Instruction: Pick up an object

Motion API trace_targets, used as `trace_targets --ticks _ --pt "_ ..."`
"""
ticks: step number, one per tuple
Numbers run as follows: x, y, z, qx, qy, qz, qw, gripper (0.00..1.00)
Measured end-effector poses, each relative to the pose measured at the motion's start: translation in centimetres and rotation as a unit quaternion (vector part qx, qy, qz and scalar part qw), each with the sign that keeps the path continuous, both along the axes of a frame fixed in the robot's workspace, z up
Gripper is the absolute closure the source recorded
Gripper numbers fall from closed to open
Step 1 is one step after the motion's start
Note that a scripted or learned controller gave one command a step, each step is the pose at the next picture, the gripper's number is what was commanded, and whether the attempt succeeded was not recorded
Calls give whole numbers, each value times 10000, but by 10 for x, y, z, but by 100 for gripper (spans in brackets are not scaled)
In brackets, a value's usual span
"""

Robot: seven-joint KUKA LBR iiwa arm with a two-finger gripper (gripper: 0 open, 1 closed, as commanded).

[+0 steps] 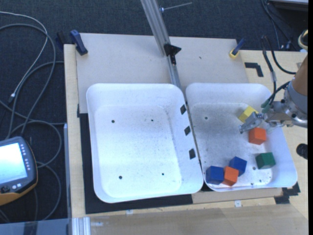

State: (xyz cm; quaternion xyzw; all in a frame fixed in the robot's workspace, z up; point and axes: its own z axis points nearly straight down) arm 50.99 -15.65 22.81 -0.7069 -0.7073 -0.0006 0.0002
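Note:
In the right bin (215, 131) lie several small blocks. A yellow block (246, 113) and an orange block (257, 136) sit near the bin's right wall. My gripper (250, 123) hangs over the gap between these two, reaching in from the right, and nothing is visibly held in it. Further forward lie a green block (265, 160), a blue block (238, 164), a second blue block (214, 174) and a second orange block (231, 176), the last three close together by the front wall.
The left bin (139, 141) stands beside the right one, their inner walls touching. A slanted metal rod (156, 23) comes down to the bins' shared edge at the back. A handheld pendant (14, 168) lies off the bench to the left.

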Motion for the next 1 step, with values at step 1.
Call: trace_targets --ticks 1 --pt "-9 -23 -115 12 51 -11 10000 0"
